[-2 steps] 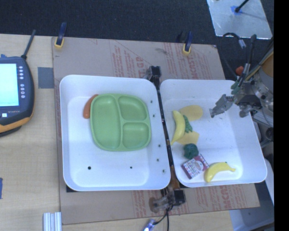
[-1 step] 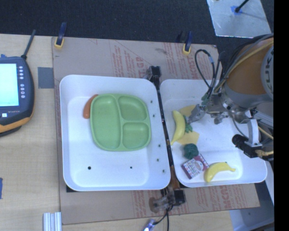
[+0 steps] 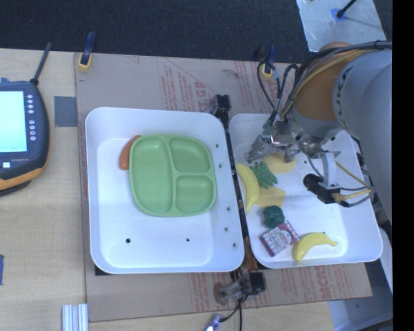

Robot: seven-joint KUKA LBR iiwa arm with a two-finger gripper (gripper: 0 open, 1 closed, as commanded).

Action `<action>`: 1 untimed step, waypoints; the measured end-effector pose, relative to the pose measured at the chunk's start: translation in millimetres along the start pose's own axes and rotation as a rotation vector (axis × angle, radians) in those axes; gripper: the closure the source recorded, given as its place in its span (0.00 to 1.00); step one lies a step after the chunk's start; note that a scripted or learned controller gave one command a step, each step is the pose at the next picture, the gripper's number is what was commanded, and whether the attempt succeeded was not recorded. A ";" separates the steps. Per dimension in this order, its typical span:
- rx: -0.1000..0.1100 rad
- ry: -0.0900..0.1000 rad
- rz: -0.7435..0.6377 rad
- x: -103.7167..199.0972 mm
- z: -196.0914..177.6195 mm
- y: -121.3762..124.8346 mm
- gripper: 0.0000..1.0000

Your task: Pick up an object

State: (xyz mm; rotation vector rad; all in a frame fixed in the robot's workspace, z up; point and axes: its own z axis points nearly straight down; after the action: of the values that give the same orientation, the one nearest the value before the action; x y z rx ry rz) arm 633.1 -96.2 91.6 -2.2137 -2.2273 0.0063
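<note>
Hand (image 3: 265, 145): low over the right bin's (image 3: 359, 250) far-left part — grip state cannot be told
Objects: yellow banana (image 3: 248, 185) by the bin's left wall, green leafy toy (image 3: 265, 174) just beside the hand, second banana (image 3: 312, 245) near right, red packet (image 3: 278, 239) beside it
Left bin (image 3: 103, 247): green divided plate (image 3: 172, 174), orange item (image 3: 125, 154) touching its left edge
Worktop (image 3: 34, 254): tablet (image 3: 10, 133) at left

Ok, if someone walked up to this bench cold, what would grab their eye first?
Probably the green tray lying in the middle of the left bin, with an orange thing poking out at its upper left edge. Next, the grey arm looming over the right bin, its pincer down among the toys, near two bananas.
</note>
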 end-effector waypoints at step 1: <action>-0.001 0.001 0.004 -55.1 -0.1 9.1 0.00</action>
State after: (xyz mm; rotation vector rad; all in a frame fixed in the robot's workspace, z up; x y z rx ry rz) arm 642.5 -151.3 91.7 -2.2180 -2.2231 0.0035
